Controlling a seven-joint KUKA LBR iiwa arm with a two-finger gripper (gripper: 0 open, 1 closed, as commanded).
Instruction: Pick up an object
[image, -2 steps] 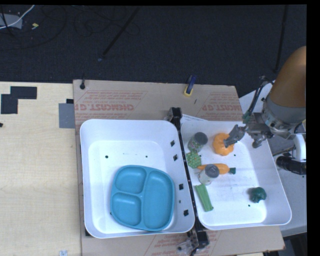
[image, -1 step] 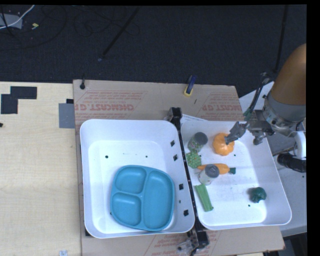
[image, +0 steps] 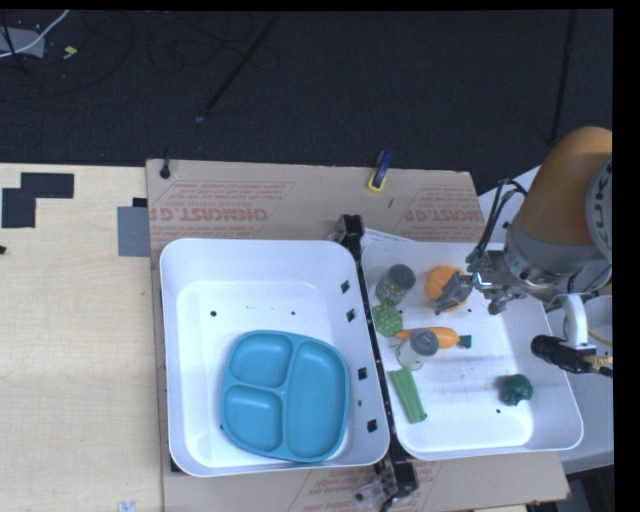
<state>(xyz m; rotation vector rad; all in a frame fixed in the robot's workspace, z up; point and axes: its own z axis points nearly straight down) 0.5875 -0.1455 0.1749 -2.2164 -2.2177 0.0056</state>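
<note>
Orange round thing (image: 441, 281) sits near the back of the right bin (image: 545, 425), and my gripper (image: 458, 290) is right up against its right edge. Honestly can't tell if my fingers are open or closed from this angle. Just left of it there's a grey-capped jar (image: 396, 282), then a carrot-looking piece (image: 432, 336), a green stick (image: 407, 394) and a dark green lump (image: 516, 389). Left bin (image: 190, 290) has a blue divided plate (image: 284, 394).
</note>
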